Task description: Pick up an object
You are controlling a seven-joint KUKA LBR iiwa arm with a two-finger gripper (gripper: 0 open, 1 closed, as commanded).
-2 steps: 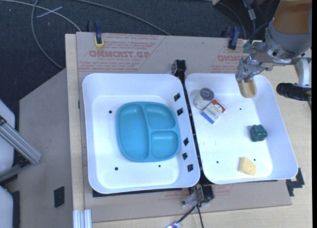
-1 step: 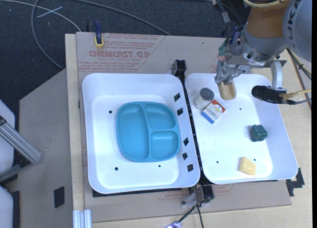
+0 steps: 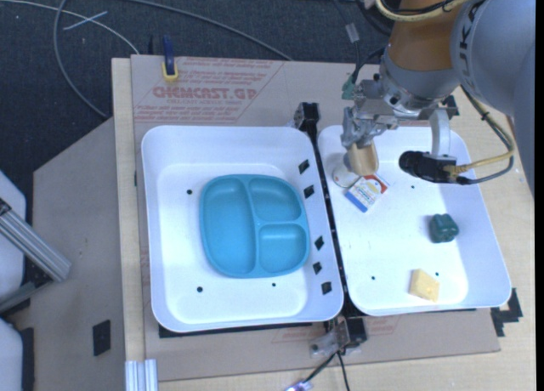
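tan block (image 3: 364, 159), perhaps wooden, under hand (image 3: 360, 144)

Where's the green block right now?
In the right bin, the green block sits near its right side, above the yellow piece and right of the small carton.

Single grey arm (image 3: 501, 32) entering from the upper right, its orange band (image 3: 433, 7) sitting directly above the wrist (image 3: 408, 83). The wrist points steeply downward, carrying the end effector (image 3: 364, 158) low over the upper left corner of the right bin (image 3: 476, 296), close to the divide between the two bins. A small tan object (image 3: 365, 160) shows at the fingertips, apparently between the fingers. Yellow cabling (image 3: 484, 164) loops beside the wrist.
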